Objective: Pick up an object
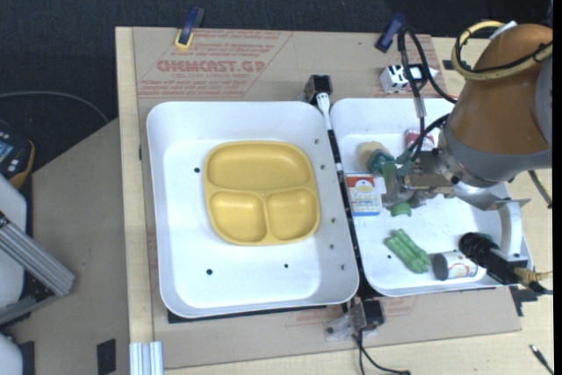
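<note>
The small red-and-white box (pixel 363 193) lies in the right bin (pixel 369 107), against the wall it shares with the left bin (pixel 176 189). Everything else is placed from that box. The claw (pixel 402 183) hangs just to the right of the box, low over the bin floor, at the end of the arm (pixel 505 101) that reaches in from further right. Its tip is dark and crowded, so I cannot tell whether it is spread or pressed together, or whether it grips anything. A teal object (pixel 381 161) sits just above and right of the box, close by the claw's upper edge; whether they touch is unclear. A tan round thing (pixel 369 150) rests against the teal object on the side further from the box. A small green piece (pixel 401 208) shows just right of the box's lower corner, at the claw's underside. Below and right of the box, apart from it, lies a green ridged piece (pixel 408 250), and beyond that a white tube (pixel 455 266) with a red label. A pink bit (pixel 410 139) peeks out above and right of the box, partly behind cables. Well to the left of the box, a yellow divided tray (pixel 262 191) sits in the middle of the left bin.
</note>
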### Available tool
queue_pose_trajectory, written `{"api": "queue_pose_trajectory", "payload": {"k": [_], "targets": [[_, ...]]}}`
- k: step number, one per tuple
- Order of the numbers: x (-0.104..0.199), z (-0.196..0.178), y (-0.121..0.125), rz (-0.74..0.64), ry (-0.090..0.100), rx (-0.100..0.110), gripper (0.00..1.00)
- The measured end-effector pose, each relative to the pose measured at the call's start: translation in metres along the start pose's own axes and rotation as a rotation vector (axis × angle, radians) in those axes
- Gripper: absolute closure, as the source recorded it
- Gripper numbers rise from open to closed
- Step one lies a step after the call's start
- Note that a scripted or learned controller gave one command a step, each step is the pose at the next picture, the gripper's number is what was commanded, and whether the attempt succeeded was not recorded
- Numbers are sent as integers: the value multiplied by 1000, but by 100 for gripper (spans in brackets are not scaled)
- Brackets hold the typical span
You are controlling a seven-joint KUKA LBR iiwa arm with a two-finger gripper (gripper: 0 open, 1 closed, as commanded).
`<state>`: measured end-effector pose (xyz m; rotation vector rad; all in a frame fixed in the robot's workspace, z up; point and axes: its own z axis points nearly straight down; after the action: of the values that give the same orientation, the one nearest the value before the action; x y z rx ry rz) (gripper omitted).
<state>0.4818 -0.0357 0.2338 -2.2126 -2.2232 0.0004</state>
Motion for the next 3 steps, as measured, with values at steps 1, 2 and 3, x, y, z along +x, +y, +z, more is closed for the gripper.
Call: {"api": "queue_pose_trajectory", "payload": {"k": [1, 2, 3], "targets": [[-17, 8, -7, 7, -3, 0, 100], [-1, 2, 5, 2, -4, -6, 100], [-3, 0, -5, 5, -2, -2, 100]]}}
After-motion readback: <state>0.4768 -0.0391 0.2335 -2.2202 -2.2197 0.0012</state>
